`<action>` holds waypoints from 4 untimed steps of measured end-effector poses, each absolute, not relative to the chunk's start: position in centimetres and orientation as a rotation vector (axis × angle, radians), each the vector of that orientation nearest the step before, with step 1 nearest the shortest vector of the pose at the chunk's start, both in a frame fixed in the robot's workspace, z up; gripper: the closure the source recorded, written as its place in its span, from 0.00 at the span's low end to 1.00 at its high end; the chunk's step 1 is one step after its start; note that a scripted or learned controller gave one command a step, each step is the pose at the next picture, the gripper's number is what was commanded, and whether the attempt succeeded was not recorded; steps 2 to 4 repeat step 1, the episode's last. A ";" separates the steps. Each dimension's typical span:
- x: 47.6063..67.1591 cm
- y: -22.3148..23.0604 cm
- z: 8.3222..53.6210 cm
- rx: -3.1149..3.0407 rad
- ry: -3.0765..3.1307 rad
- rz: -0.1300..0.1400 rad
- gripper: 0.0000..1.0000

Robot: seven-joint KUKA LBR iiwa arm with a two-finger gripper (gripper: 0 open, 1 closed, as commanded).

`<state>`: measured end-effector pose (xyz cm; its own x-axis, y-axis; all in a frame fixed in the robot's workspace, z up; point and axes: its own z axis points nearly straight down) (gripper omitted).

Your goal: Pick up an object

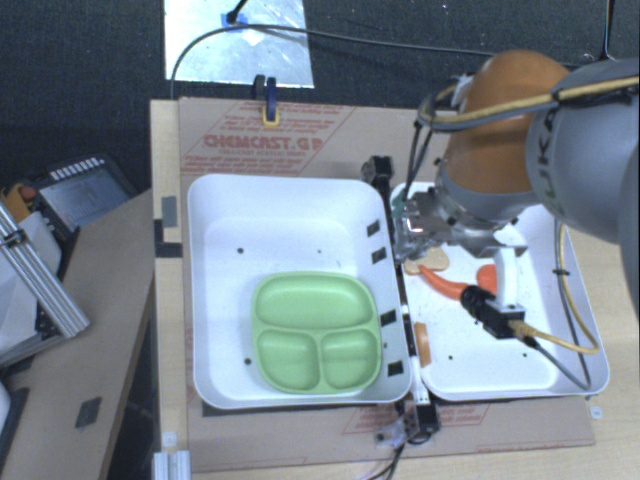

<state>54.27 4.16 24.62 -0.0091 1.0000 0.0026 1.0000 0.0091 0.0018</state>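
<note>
Orange piece lies beside the gripper, crowded against the right bin's left wall; grip state cannot be told.

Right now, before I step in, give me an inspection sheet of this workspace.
Surface: bench, cardboard under left bin and right bin.
Job's things: green plate in left bin; carrot in right bin.
Clutter: small orange piece by right bin's left wall.
Grippers: gripper above right bin, near carrot.
Cables: black cable behind the bench.
Surroundings: silver sheet behind; metal rail at left.
</note>
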 end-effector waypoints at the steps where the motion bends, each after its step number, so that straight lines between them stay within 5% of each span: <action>1: 53.9 9.9 24.0 -2.211 -2.230 -0.003 1.00; 4: 53.9 9.9 24.0 -2.211 -2.230 -0.003 1.00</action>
